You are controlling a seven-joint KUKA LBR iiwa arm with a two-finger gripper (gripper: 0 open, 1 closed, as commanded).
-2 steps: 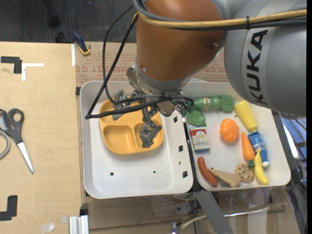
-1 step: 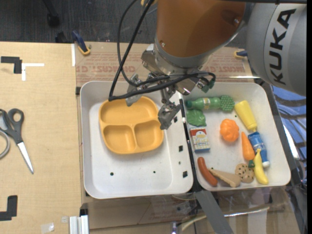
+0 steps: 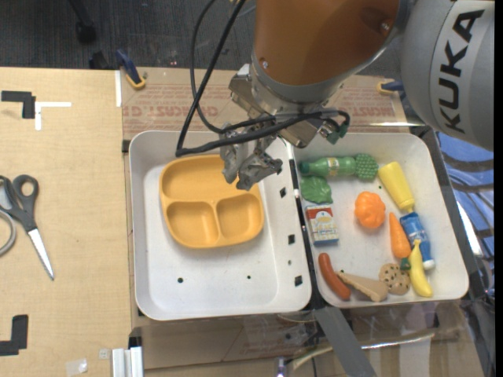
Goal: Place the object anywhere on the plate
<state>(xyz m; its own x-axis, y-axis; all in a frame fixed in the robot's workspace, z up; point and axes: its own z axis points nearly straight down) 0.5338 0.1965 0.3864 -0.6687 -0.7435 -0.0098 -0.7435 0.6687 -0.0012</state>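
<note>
Hanging over the upper right corner of the yellow three-compartment plastic plate (image 3: 211, 207), the tool (image 3: 248, 167) sits at the end of the grey and orange arm; whether it grips anything I cannot tell, since its dark metal parts blur together at that spot. No object lies on the plate: all 3 compartments look bare, so the placing looks not yet done. Which object is meant is unclear too; nothing is plainly seen held above the plate.

The plate rests in the left white bin (image 3: 204, 289). The right white bin (image 3: 440, 289) holds the rest: a green plastic bottle (image 3: 330, 166), a green leafy toy (image 3: 316, 189), a small red and white carton (image 3: 321, 225), an orange round fruit toy (image 3: 369, 210), a yellow squeeze bottle (image 3: 396, 185), a carrot toy (image 3: 398, 236), a red sausage toy (image 3: 332, 276) and a brown cookie (image 3: 391, 276). On the desk, well apart at left, lie grey scissors (image 3: 27, 218). Black cables (image 3: 206, 69) trail near the tool.
</note>
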